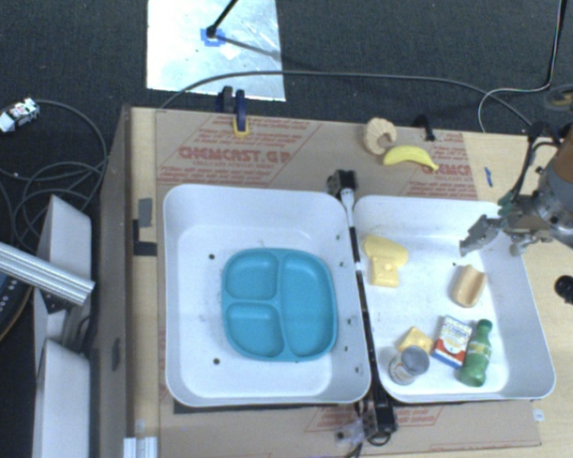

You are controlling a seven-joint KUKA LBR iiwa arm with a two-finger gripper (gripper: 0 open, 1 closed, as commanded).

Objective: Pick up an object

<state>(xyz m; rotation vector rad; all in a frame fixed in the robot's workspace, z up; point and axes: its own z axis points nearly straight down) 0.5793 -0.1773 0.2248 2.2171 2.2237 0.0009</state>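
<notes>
Objects in right bin point(535, 359): bottle point(475, 352), carton point(451, 340), can point(408, 365); gripper point(497, 233) hovered above, fingers spread, holding nothing, pre-grasp.

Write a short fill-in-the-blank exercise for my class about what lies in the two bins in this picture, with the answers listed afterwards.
1. The blue divided plate lies in the ____ bin.
2. The green bottle lies in the ____ bin.
3. The banana lies ____ the bins, on the cardboard.
4. The gripper hangs over the right bin's ____ corner.

Answers: left; right; outside; far right
</notes>
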